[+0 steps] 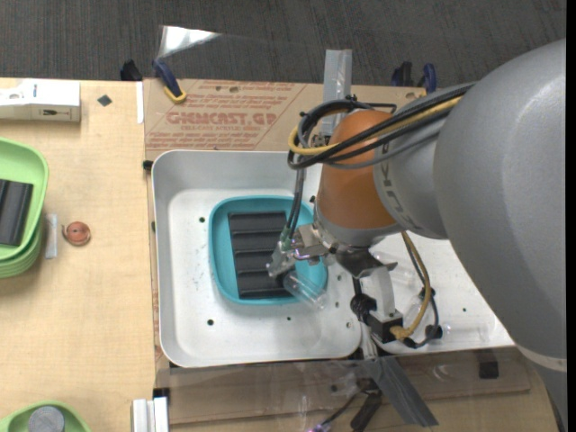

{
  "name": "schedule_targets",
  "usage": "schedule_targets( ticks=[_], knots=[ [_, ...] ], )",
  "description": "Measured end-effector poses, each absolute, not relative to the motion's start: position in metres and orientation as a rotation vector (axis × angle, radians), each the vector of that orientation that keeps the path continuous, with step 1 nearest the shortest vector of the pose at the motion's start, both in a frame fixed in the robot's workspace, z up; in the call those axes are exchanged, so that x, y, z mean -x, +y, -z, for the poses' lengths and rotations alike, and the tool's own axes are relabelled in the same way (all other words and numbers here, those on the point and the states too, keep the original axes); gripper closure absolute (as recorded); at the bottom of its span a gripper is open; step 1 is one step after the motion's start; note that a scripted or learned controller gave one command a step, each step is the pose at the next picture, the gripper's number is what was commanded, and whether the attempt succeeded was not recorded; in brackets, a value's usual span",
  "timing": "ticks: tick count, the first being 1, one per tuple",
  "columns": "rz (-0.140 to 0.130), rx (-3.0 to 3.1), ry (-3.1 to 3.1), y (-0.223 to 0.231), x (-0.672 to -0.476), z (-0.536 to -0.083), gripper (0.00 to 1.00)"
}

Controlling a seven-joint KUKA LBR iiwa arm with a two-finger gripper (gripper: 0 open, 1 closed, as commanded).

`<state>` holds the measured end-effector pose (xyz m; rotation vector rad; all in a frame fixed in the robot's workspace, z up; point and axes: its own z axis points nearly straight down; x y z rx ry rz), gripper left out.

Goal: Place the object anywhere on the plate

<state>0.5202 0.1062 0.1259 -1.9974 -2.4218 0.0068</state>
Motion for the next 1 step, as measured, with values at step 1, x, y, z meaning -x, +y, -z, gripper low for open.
schedule_targets(
  ticks=[1],
  knots=[
    [-0.007,1.997,-2.422,0.1062,-0.5202,-0.1259,0.00]
  ],
)
